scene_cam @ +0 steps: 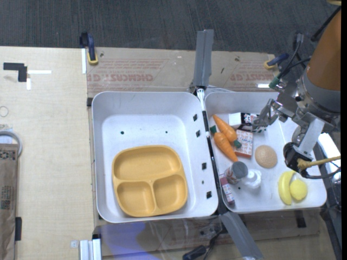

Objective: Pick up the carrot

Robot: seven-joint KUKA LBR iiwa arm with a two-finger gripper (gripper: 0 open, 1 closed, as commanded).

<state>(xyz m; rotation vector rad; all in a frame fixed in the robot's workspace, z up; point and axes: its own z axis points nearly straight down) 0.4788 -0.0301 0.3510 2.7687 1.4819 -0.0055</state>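
We log two orange carrots (225, 138) lying untouched at the left side of the right-hand white bin (320, 202), centre-right of frame. The gripper (264, 119) hovers just upper right of them; its opening we cannot tell. Grasp and lift remain, in our judgement.

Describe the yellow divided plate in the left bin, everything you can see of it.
The yellow divided plate looks like matte plastic, a rounded rectangle with three compartments: one long section at the far side, two smaller ones nearer the camera. It lies flat, face up, on the floor of the left bin, toward its near edge. Nothing lies in it.
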